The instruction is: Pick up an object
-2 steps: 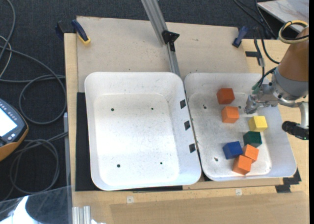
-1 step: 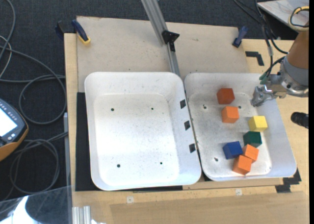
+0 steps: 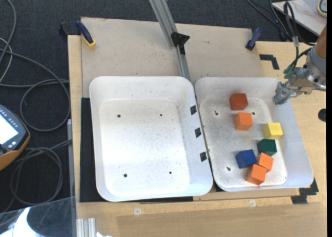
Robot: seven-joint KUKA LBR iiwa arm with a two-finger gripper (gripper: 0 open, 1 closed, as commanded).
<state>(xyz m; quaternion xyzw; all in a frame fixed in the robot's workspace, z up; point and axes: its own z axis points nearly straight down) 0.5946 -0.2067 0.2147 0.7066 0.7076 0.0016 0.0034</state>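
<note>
Leftmost, left bin (image 3: 104, 127) on bench (image 3: 218, 54). Right bin (image 3: 218, 132) holds blocks: red block (image 3: 238, 101) and orange block (image 3: 243, 121) left of fingers (image 3: 281, 95); yellow block (image 3: 273, 130) just below-left. Fingers' spread: cannot tell, nothing visibly pinched.

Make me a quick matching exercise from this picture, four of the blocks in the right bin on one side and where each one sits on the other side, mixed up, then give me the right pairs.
Things:
1. yellow block
2. blue block
3. green block
4. red-orange block

Places:
A. farthest back in the right bin, nearest the tool
B. just in front of the yellow block
C. left of the front pair of orange blocks
D. by the bin's right side, behind the green block

Pairs: 1-D, 2-C, 3-B, 4-A
</note>
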